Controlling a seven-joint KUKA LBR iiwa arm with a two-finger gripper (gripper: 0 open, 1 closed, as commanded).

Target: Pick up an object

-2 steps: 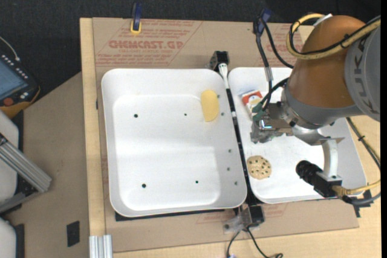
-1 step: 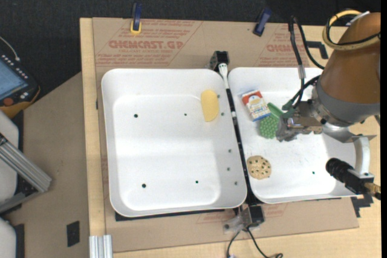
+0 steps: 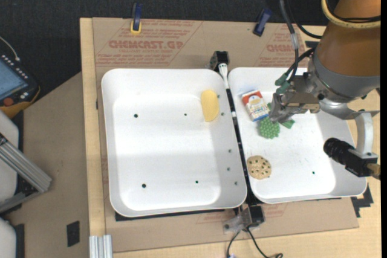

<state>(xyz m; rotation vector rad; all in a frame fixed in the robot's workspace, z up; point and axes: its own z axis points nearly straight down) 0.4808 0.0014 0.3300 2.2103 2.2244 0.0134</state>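
We found the pincer (image 3: 279,113) low over the right bin (image 3: 314,187), at the green grapes (image 3: 269,128) near the bin's far edge; its state we could not tell. A carton (image 3: 254,104) lay just beside.

Two shallow white bins are sitting side by side on the bench: one left bin (image 3: 121,148), lying well to the left of the claw (image 3: 279,115), and one right bin (image 3: 314,181), spreading beneath it. One yellow, banana-like piece (image 3: 210,105) is lying in the left bin, well left of the claw. Three things are lying in the right bin: one small red, white and blue box (image 3: 254,104) just left of the claw, one green bunch of grapes (image 3: 270,128) just below it, and one round speckled cookie (image 3: 259,167) farther below. Two blue clamps (image 3: 136,18) (image 3: 262,21) are gripping the far edge of the board, well above the claw.
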